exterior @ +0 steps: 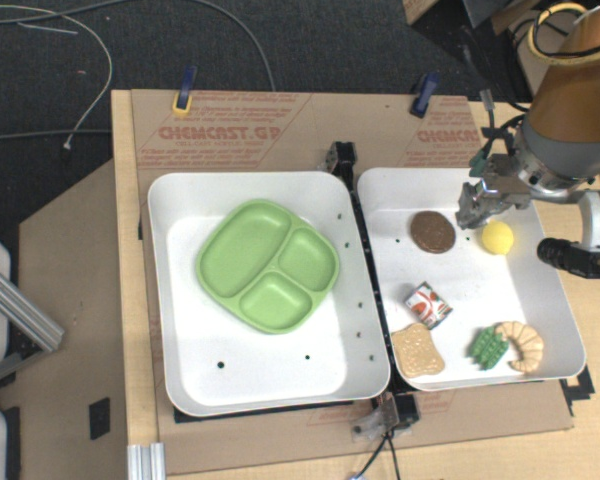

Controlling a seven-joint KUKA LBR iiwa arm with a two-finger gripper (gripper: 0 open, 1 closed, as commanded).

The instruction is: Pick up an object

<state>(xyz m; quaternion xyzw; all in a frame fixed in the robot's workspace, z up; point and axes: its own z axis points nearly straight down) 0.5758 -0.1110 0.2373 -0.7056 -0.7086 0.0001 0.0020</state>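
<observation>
**Claw Position Relative to Nearest Objects**

The claw (pixel 472 211) hangs over the right bin (pixel 555 313), between two objects. The yellow ball (pixel 497 237) lies just beside it at 4 o'clock; the brown disc (pixel 433 232) lies near at 8 o'clock. Claw state: cannot tell (tips blurred). The cardboard (pixel 220 128) beneath the bins on the desk reads "CHEMCAST GP". The small packet (pixel 427 305) carries red markings, illegible.

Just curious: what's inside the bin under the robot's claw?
The right bin holds a brown disc, yellow ball, small can, toast, green toy and croissant. The gripper hides a little floor.
</observation>
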